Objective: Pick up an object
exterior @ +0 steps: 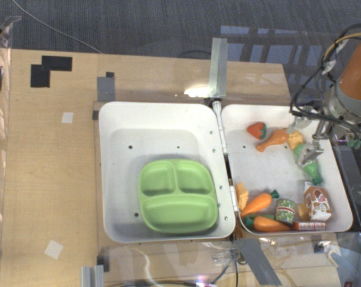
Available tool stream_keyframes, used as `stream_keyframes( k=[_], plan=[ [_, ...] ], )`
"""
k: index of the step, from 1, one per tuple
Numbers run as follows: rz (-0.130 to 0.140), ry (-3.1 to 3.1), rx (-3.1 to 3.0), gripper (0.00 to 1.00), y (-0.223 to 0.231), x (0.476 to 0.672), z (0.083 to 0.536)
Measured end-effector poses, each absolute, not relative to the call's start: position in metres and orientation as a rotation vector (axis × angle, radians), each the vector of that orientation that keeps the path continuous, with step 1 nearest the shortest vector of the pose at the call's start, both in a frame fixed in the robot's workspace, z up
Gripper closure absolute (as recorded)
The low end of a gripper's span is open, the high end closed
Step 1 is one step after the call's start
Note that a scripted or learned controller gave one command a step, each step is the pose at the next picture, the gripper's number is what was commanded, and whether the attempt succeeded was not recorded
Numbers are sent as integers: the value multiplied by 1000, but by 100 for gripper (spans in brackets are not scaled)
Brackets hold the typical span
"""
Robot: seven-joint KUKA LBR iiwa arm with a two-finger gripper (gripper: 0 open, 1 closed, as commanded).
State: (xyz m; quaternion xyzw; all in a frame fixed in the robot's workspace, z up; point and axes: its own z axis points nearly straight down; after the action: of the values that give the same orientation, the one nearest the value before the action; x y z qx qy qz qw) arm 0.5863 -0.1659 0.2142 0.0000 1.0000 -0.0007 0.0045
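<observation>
tool [309, 153] hangs just above green toy [312, 171] in right bin [286, 110].

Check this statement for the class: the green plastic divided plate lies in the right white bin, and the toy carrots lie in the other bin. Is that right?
Not quite. The camera view shows the green plastic divided plate lying in the left white bin, not the right one. The orange toy carrots lie in the other bin, the right white bin, as the rest of the statement implies.
</observation>
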Motion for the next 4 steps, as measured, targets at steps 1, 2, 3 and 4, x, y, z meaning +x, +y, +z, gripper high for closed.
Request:
stream_keyframes(
  k=[1,2,3,4],
  plan=[
    [-7,3112,-301,0,-202,583,99],
    [-7,3110,-327,0,-206,556,90],
    [-7,3114,-265,0,-206,516,90],
    [0,3106,-320,0,-122,589,90]
  ],
)
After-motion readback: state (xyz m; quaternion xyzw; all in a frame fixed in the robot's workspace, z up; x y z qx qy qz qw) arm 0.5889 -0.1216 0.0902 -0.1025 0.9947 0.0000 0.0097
